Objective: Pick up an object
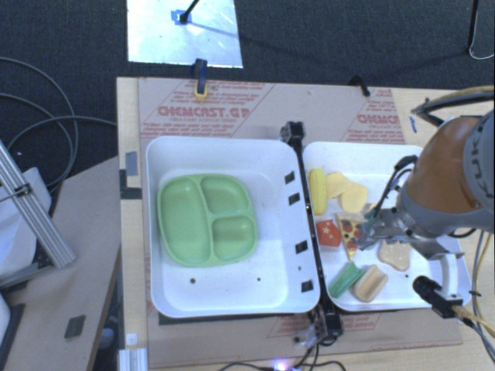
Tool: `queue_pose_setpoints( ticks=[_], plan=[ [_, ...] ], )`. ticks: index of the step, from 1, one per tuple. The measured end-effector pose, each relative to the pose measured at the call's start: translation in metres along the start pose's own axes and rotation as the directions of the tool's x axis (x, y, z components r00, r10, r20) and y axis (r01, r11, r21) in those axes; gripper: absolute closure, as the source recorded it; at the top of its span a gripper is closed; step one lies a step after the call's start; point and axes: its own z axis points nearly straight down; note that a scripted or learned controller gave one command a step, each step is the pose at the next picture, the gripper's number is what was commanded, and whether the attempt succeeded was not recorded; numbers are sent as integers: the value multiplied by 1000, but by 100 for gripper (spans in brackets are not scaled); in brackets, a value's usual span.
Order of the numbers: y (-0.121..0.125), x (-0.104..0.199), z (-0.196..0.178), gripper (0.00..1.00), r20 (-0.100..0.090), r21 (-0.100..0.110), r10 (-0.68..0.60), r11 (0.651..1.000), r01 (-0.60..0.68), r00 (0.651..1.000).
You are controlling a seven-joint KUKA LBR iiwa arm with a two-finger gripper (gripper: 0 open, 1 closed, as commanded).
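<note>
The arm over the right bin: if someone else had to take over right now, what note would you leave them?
Gripper: low over the right bin, among the toy food; whether it is open or shut cannot be told, and nothing is seen held.
Things: corn cob, yellow pieces, red piece, pizza slice, toast slice, green piece and bread roll all lie in the right bin. Green divided plate lies in the left bin.
Done: arm is over the food.
Left: grasp one item and lift.

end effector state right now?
End effector: low in the right white bin over the toy food pile, beside the red block; open, shut or holding anything cannot be told.
</note>
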Motion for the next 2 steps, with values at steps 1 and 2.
queue_pose_setpoints(
  ticks=[1, 2],
  plan=[
    [0, -1, -6, 100, 0, -1, 0, 1000, 0, 1000],
    [18, 2, 5, 100, 0, -1, -1, 1000, 1, 1000]
  ],
)
